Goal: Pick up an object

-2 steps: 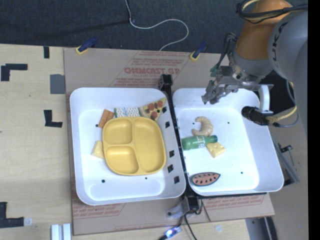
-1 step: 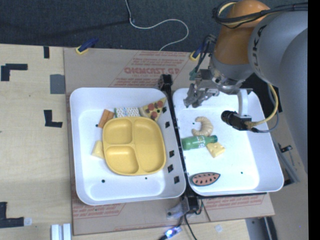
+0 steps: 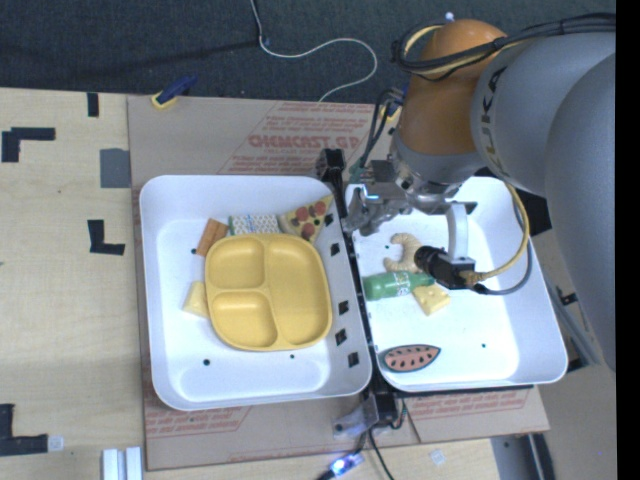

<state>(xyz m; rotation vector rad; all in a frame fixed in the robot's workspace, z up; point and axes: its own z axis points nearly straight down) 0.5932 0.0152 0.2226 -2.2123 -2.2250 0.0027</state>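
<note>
Green bottle point(image 3: 396, 286) is lying in the right white bin point(image 3: 520, 358) on the cardboard-covered bench point(image 3: 290, 138), just below the gripper point(image 3: 372, 206), whose grip I cannot tell.

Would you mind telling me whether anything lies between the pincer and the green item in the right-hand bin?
Nothing visible blocks it. The pincer hangs at the right bin's upper-left corner, and the green item lies below it in the view. A tan curled piece sits just above the green item, slightly aside.
</note>
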